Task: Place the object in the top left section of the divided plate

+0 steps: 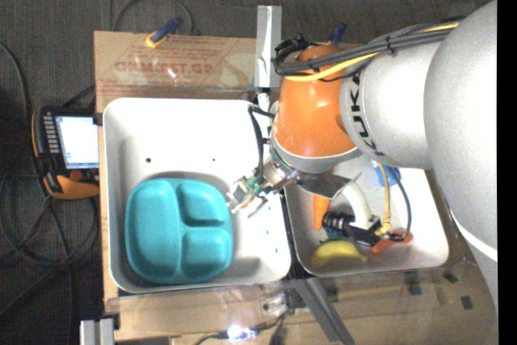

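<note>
A teal divided plate (pixel 179 232) lies in the left white bin (pixel 161 125), towards its front. It has one long section on the left and two smaller ones on the right, and all of them look bare. My gripper (pixel 246 195) hangs at the plate's right rim, beside the upper right section. A small green thing (pixel 254 187) shows right at the gripper's tip. I cannot make out whether it is gripped. The grey arm with its orange band (pixel 311 121) reaches in from the right and hides the wall between the bins.
The right bin (pixel 432 242) holds a yellow banana-like object (pixel 336 254), an orange piece (pixel 319 212), another orange piece (pixel 391 242) and something blue (pixel 388 174). A cardboard sheet (pixel 174 65) lies behind the left bin. A handheld screen (pixel 66 145) sits on the left.
</note>
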`<state>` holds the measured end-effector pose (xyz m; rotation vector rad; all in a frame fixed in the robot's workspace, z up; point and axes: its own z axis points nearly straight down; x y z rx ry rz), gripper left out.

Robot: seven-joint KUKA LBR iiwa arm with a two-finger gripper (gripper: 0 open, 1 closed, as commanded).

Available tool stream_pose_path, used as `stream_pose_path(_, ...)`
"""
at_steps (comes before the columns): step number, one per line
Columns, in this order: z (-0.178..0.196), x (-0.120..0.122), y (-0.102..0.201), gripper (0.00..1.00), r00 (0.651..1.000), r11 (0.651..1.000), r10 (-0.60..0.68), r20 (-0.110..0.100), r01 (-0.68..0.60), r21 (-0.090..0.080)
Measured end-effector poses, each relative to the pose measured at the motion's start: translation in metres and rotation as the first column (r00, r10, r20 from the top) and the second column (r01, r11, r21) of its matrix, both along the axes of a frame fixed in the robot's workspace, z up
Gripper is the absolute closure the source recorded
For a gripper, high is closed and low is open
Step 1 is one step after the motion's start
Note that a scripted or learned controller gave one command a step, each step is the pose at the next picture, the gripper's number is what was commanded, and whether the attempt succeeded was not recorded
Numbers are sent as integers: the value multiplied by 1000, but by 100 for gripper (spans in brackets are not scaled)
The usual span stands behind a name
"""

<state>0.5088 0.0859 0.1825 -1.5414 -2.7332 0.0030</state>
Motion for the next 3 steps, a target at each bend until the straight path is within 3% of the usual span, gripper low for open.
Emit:
stream_pose_path(1,-14,8,53,100,993,993,121,1,-121,-2)
stream_pose_path(2,-60,46,36,100,979,979,202,18,-202,5)
stream_pose_path(3,-71,41,33,0,980,980,200,1,-200,1)
